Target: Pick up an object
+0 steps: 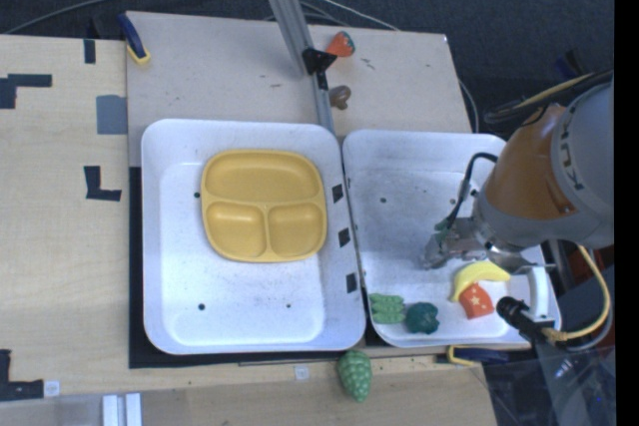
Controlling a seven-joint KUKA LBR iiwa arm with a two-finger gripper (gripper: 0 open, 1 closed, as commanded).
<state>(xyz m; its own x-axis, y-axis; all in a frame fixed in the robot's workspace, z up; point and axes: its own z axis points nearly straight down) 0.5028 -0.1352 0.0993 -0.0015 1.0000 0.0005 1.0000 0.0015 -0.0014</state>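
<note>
The claw (436, 252) is down inside the right bin (399, 175), low over the bin floor toward its near right part; from this slant I cannot tell how far it is parted or whether anything sits in it. No writing or label can be read on anything in view.

There are two white bins side by side on the tabletop (60, 214). The left bin (160, 244) holds one yellow divided plate (265, 205) with three compartments. The right bin holds four small items along its near edge: a green leafy piece (386, 307), a dark green round piece (422, 317), a yellow piece (481, 271) and an orange-red piece (476, 300).

The yellow piece lies just beside the claw, to its right and a little nearer the camera; the orange-red piece touches it below. The two green pieces are near the claw, closer to the bin's front rim. One more green bumpy object (353, 374) rests outside the bins on the tabletop's front edge.
</note>
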